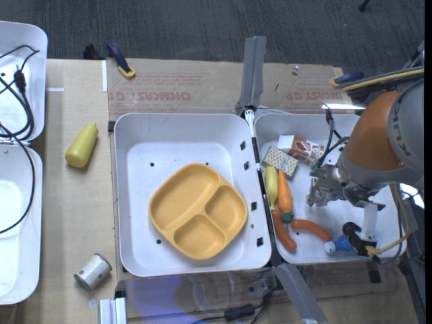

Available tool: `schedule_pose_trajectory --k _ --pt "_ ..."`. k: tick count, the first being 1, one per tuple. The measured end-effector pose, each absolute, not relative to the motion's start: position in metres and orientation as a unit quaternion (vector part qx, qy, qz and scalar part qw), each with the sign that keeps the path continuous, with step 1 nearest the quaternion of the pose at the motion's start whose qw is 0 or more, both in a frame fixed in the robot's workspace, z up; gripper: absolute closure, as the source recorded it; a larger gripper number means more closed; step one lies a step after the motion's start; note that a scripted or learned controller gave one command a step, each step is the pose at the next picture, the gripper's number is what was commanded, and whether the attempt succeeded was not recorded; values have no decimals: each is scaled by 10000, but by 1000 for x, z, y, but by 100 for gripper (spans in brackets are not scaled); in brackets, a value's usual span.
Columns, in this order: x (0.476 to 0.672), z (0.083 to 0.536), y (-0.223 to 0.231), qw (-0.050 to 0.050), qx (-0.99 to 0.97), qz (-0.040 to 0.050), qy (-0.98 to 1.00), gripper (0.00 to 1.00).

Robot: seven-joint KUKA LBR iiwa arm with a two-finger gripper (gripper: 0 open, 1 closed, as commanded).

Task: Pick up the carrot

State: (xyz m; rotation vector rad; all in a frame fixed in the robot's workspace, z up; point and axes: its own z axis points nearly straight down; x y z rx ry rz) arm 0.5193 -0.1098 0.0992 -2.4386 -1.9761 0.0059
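My gripper [321, 193] hangs low inside the right bin [385, 245], its tip a dark cluster against the white floor; I cannot tell its state from this angle, and nothing is visibly held. The carrot [285, 193] lies to its left, near but apart, its long axis running up and down the frame. A pale yellow piece [271, 183] presses against the carrot's far side, right by the bin's left wall. Two orange sausages [311, 229] lie close below, and a checkered cracker [279, 160] sits above. In my judgement, the crowding is the hazard: a descent slightly off could nudge the carrot against the wall, or catch a sausage instead, being similar in colour.
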Motion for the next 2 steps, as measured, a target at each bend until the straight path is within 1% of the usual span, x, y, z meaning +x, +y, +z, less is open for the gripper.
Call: schedule_pose_trajectory --k 1,2 --pt "531 91 -106 10 -8255 15 -5645 100" --pt "531 91 -106 9 -8256 15 -5642 0"
